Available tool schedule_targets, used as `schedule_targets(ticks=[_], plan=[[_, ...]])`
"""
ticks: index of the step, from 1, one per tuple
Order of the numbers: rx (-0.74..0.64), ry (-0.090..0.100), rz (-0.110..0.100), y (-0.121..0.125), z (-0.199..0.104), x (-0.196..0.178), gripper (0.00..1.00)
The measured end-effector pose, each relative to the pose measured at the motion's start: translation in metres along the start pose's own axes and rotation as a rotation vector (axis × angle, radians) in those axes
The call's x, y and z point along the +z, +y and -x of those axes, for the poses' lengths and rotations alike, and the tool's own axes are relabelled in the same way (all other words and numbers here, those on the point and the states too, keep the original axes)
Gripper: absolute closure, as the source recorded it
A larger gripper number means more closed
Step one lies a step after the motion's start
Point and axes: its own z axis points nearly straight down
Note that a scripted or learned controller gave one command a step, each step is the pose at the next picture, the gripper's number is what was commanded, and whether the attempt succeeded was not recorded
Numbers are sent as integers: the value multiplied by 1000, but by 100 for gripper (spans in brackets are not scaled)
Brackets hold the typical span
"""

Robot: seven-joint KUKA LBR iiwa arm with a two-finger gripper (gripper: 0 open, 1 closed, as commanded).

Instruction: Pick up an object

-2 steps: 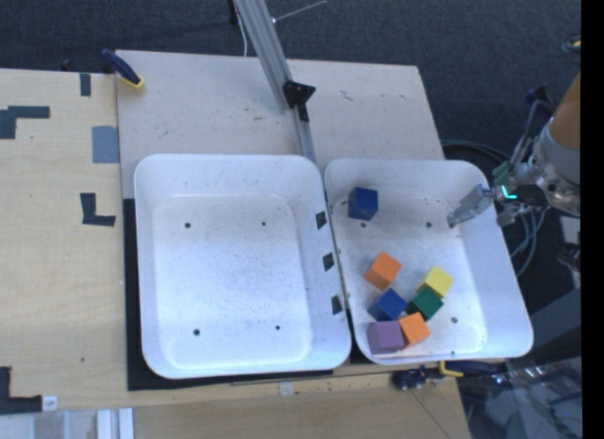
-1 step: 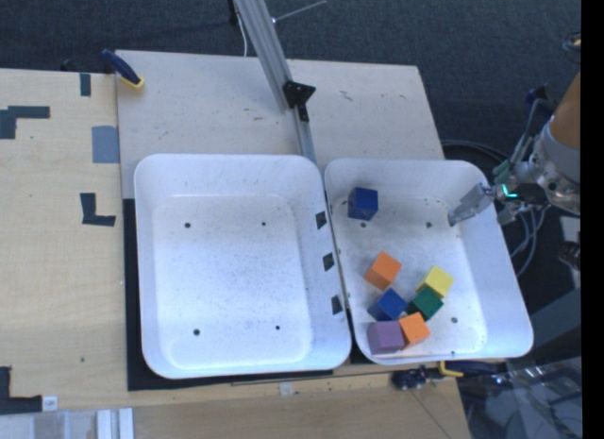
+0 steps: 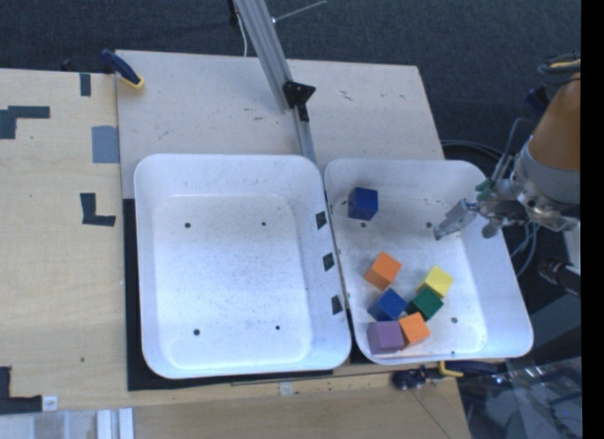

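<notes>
The arm (image 3: 557,144) enters from the right edge of the camera view, its orange band uppermost and the grey wrist below it, angled down and leftward over the right rim of the right bin (image 3: 500,281). The claw (image 3: 469,219) sits above the upper right area of that bin, with its two fingers spread apart and nothing between them; one finger (image 3: 450,221) points down and left toward the bin floor, the other lies just beside the bin's right rim. The claw is well apart from every block. A lone blue cube (image 3: 362,203) rests near the upper left corner of the right bin. The remaining blocks form a cluster in the lower middle of the same bin: an orange cube (image 3: 383,269), a yellow cube (image 3: 438,282), a green cube (image 3: 427,303), a second blue cube (image 3: 388,305), a purple cube (image 3: 385,336) and a second orange cube (image 3: 414,329). The left bin (image 3: 151,239) stands beside it on the counter (image 3: 57,267).
</notes>
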Motion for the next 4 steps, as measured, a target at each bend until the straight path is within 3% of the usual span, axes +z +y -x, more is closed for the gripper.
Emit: schedule_targets(ticks=[2, 3, 4], plan=[[0, -1, 2, -2, -4, 112, 0], [0, 1, 2, -2, -5, 100, 100], [2, -2, 9, -8, 3, 49, 100]])
